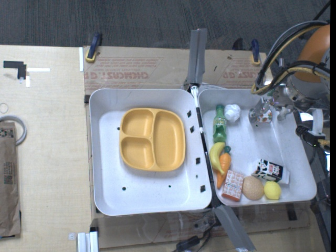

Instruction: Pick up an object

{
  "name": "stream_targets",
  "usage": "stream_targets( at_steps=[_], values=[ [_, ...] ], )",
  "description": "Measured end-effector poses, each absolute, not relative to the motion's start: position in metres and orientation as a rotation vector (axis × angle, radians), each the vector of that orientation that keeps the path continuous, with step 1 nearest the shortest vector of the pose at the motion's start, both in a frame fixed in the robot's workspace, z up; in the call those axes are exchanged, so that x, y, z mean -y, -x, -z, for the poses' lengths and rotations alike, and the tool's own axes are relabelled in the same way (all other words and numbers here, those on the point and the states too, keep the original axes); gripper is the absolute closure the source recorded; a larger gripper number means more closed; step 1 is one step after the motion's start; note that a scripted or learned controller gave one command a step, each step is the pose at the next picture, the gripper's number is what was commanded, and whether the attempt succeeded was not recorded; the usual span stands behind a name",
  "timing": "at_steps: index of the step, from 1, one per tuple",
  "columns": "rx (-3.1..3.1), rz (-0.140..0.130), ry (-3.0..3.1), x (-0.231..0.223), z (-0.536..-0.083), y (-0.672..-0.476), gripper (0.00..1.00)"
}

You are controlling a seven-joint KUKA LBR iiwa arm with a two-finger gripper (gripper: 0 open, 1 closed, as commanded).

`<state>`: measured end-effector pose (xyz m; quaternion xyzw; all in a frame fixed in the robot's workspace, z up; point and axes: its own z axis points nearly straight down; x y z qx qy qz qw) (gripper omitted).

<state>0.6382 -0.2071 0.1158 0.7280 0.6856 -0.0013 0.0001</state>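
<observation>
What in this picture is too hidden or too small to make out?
- End effector: small and cluttered in the camera view, so its grip is unclear.
- Arm: cut off by the right edge.
- Carton: print too small to read.
- Carrot: partly under the banana.

Robotics lab test cell. Pale wood counter [47,140] carries two white bins [105,193] clamped side by side over cardboard [136,67]; blue clamps [94,45] behind the bins. Cabled arm [310,62] right of the bins. Toy food [223,164] inside the right bin.
</observation>
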Motion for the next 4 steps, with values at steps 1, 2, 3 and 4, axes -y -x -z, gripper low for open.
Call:
stream_targets(
  at_steps=[1,2,3,4],
  values=[
    [-2.152,0.003,-2.286,0.207,-0.117,-0.639,0.0],
    [-2.125,-0.006,-2.314,0.205,-0.094,-0.638,0.0],
    [-2.12,-0.001,-2.31,0.209,-0.104,-0.638,1.0],
    [-1.881,0.004,-2.516,0.179,-0.198,-0.599,1.0]
  ],
)
